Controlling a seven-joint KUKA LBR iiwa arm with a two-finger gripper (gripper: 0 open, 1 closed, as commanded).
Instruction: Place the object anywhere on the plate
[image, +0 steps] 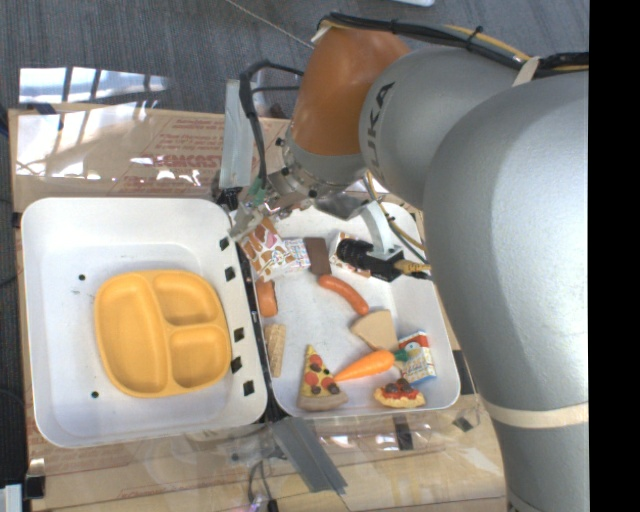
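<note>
Two white bins sit side by side: the left bin (50, 300) has a yellow divided plate (160, 330) in it, and the right bin (440, 340) is full of toy food like a sausage (343, 292), a carrot (365, 365), a pizza slice (320, 380) and a small carton (418, 360). Gripper (252, 215) hangs over the right bin's upper left corner, just above a printed snack packet (270, 250) that lies near the divider, well apart from the plate. Honestly can't tell from this angle if the gripper has anything or not, it's too cluttered up there.

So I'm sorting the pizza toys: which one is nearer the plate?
The triangular pizza slice beside the bin divider; the other pizza piece lies farther from the yellow plate.
</note>
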